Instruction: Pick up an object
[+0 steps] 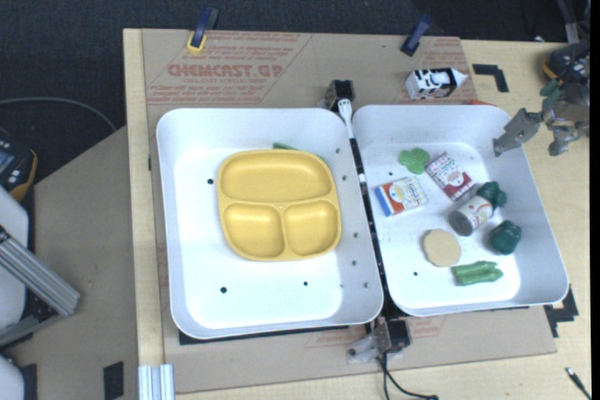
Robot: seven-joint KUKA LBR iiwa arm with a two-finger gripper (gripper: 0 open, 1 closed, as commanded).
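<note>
The right bin (pixel 534 201) holds several small items: a green blob (pixel 412 160), a red-and-white carton (pixel 448 175), a blue, white and orange carton (pixel 401 196), a small can (pixel 472 215) lying on its side, a dark green pepper (pixel 504 237), a tan round cookie (pixel 442 247) and a green pea pod (pixel 476 273). My gripper (pixel 539 136) hovers at the far right, over the bin's upper right corner. It is open, with nothing between its fingers, and stands apart from every item.
The left bin (pixel 187 276) carries a yellow divided plate (pixel 278 203), with a bit of green showing behind it. A black-and-white toy (pixel 436 81) lies on the bench behind the right bin. Clamps (pixel 200 31) sit at the board's back edge.
</note>
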